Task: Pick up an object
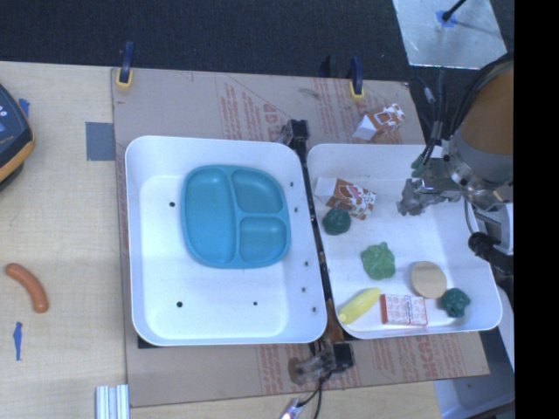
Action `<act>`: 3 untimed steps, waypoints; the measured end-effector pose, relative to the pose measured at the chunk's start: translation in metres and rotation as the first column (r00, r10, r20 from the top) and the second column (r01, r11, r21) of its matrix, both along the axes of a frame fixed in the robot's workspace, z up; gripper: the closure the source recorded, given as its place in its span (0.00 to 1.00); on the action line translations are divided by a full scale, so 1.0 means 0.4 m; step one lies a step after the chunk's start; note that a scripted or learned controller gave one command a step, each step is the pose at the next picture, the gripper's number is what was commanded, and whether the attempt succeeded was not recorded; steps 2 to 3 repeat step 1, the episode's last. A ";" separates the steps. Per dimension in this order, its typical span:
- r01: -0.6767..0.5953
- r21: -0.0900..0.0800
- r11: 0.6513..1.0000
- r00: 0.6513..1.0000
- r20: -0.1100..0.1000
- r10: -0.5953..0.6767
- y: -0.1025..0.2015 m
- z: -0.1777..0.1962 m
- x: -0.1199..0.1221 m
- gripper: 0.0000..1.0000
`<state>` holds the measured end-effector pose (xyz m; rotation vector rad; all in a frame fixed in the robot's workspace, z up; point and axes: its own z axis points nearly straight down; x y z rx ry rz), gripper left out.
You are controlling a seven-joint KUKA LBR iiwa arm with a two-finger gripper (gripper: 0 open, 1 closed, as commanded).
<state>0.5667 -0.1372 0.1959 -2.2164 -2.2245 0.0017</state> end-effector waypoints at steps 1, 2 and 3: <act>-0.001 0.000 1.000 1.000 -0.002 0.001 -0.007 -0.086 -0.062 0.00; -0.001 0.000 1.000 1.000 -0.002 0.001 -0.007 -0.086 -0.062 0.00; -0.001 0.000 1.000 1.000 -0.002 0.001 -0.007 -0.086 -0.062 0.00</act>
